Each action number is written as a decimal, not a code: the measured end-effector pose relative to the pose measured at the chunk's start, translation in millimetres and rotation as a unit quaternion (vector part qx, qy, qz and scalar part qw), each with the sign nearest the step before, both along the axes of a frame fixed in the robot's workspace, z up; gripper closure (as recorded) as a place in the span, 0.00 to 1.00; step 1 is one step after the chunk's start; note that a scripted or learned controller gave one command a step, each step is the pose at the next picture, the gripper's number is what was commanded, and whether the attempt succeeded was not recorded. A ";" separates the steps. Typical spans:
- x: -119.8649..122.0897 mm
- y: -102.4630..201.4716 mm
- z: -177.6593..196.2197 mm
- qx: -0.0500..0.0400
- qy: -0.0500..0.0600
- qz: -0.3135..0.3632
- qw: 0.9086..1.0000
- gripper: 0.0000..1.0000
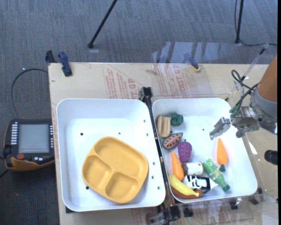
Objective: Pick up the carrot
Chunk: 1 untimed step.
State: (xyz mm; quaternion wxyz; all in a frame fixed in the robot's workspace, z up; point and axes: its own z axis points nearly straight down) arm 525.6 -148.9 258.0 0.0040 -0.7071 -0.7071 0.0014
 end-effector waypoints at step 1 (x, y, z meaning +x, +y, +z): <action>20.7 -21.8 -125.3 0.001 0.006 -0.078 0.997 0.00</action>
